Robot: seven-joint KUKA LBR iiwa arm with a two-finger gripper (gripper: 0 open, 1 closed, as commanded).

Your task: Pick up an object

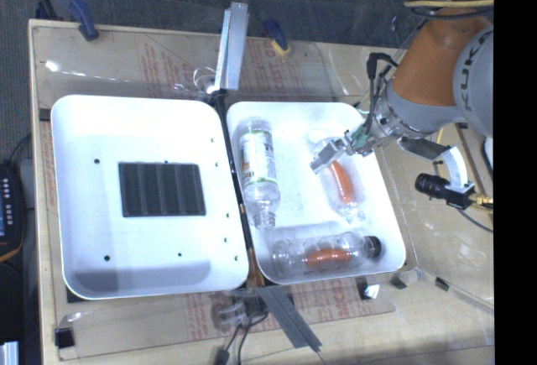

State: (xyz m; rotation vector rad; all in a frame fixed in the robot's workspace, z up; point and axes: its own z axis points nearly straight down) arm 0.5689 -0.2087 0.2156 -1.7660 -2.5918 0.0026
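Camera view. The arm (436, 70) is reaching in from the right, and its gripper (329, 155) is hanging low over the upper right part of the right bin (388, 212). The gripper is sitting directly above the top end of a clear bottle with orange contents (344, 185), which is lying at a slant near the bin's right wall. Whether the fingers are spread, closed, or touching that bottle cannot be told at this angle, so no grasp is being claimed.

Two further candidates are lying in the same bin. A clear bottle with a white label (257, 170) is resting lengthwise along the left wall, just beside the divider between the bins. A dark-capped bottle with orange contents (327, 252) is lying crosswise along the near wall. All three are lying on their sides, probably because round bottles settle against the walls of a shallow tray; this is leaving the middle of the bin floor bare.

The left bin (75, 187) is holding a dark ribbed panel (162, 189) flat on its floor, well apart from the gripper.

Judged from the gripper's position, the slanted orange bottle is the likely target, and the pick appears to be at the approach or closing stage. The bottle's smooth round body could be rolling or slipping away as the fingers close.
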